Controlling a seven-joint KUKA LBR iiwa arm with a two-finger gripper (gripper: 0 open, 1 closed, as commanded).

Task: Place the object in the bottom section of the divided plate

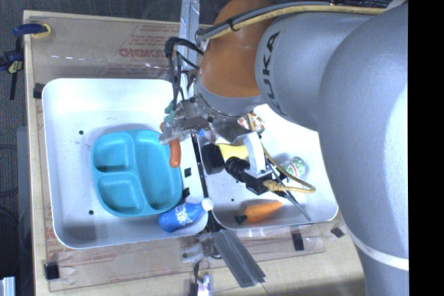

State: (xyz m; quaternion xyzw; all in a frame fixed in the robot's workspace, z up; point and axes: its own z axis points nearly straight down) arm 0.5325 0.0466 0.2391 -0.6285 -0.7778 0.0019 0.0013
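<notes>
We saw the big grey arm [333, 73] reach over the left bin [62, 114], above the blue divided plate [135, 173]. The gripper [175, 132] pinched a small orange sausage [175, 154] at the plate's right edge; we judged it should carry nearer before letting go.

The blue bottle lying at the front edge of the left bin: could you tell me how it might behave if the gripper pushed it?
The blue bottle lies on its side and looks rounded, so it would probably roll. It looks like light plastic and may skid. It rests near the blue divided plate, which could stop it.
</notes>
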